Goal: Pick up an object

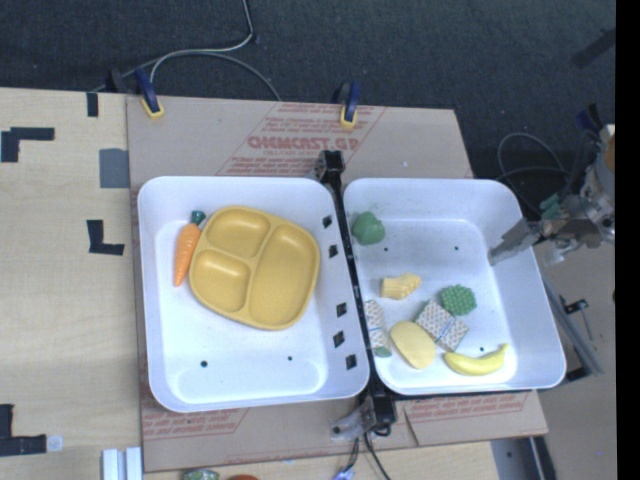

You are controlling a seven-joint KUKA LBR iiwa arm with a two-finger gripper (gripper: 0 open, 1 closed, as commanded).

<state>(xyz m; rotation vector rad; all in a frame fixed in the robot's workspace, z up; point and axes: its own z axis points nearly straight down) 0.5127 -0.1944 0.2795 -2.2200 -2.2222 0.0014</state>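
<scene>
The gripper (pixel 505 245) hung over the right bin's (pixel 500 200) right rim; jaw state could not be told. Banana (pixel 475 361), sponge (pixel 414 344) crowded its near edge.

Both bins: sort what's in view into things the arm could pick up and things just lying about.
Pickable:
carrot
yellow divided plate
green ball
yellow chunk
green bumpy piece
checkered block
pale yellow lump
banana

Lying about:
blue clamps
cable
cardboard sheet
</scene>
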